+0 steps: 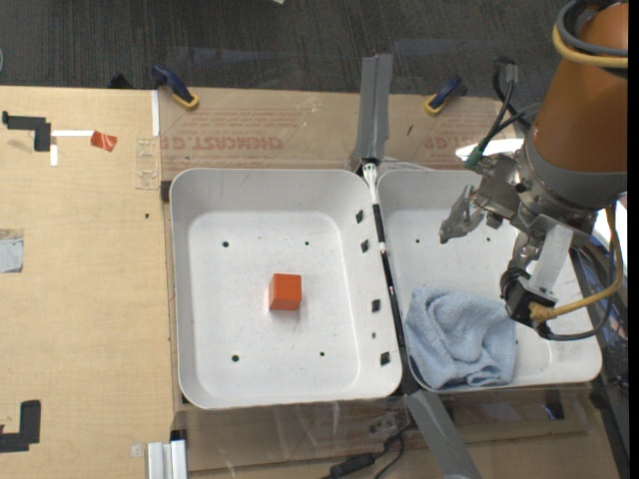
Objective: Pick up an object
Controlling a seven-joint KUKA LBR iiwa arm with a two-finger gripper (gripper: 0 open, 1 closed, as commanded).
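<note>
An orange-red cube [286,292] rests on the floor of the left bin [200,267], a little below its centre. A crumpled light blue cloth [457,337] lies in the near part of the right bin [419,208]. My gripper [457,223] hangs over the upper middle of the right bin, above and beyond the cloth and well to the right of the cube. Nothing shows in its grasp. The grey wrist and orange band rise behind it at the upper right.
A ridge with black clips [379,257] divides the two bins. Cables and a black fitting [529,297] dangle from the arm over the right bin's right side. Clamps [178,88] hold the cardboard behind the bins. A wooden board [70,267] lies to the left.
</note>
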